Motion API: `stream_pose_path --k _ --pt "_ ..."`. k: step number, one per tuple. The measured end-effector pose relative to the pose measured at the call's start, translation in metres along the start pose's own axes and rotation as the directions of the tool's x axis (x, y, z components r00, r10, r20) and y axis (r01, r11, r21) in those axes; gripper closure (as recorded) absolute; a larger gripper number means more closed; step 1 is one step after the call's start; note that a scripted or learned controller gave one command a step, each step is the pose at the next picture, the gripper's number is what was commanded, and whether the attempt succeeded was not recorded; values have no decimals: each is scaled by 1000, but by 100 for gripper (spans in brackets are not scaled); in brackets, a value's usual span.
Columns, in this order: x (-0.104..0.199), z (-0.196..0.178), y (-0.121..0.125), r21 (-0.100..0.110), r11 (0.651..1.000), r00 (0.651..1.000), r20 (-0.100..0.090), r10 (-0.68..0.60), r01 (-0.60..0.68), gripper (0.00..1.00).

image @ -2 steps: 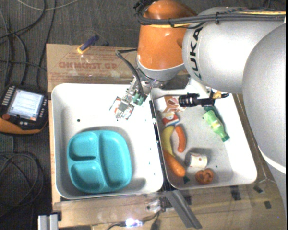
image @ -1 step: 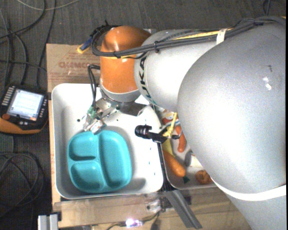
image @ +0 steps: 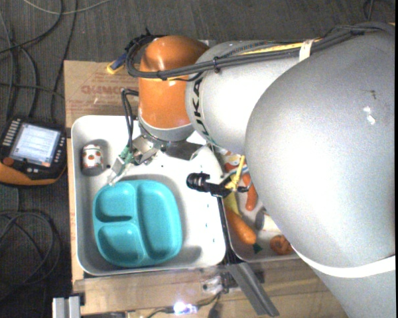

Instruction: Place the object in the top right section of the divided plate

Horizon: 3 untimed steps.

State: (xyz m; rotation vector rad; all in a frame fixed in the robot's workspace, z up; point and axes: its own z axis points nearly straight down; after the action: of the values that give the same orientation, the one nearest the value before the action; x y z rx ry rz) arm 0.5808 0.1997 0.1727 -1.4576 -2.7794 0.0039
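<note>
tool [image: 121, 167] hangs low over the left bin [image: 209, 234], just above the upper left rim of the teal divided plate [image: 160, 217]; whether it is wide or narrow i cannot tell, since it is small here and partly under the wrist, and a speck of green on it could be robot or cargo. the plate lies flat in the middle of that bin and all 3 of its sections look bare, so by my reading nothing has been placed yet. a small silvery cup [image: 93, 158] stands in the bin's upper left corner, just beside the tool and apart from the plate. orange carrot-like pieces [image: 242, 229] lie in the right bin [image: 252, 256]. which of these is the thing to place is unclear; the carry to the top right section and the release are left
</note>
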Motion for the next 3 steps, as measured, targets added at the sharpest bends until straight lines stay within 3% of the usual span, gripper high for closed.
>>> stream_pose_path --k 1,2,3 --pt "43 73 -42 -9 999 999 3 40 -40 0" --pt "-18 81 -6 -10 911 911 3 -413 413 0" --pt "25 78 -65 -25 826 826 32 -562 563 0"
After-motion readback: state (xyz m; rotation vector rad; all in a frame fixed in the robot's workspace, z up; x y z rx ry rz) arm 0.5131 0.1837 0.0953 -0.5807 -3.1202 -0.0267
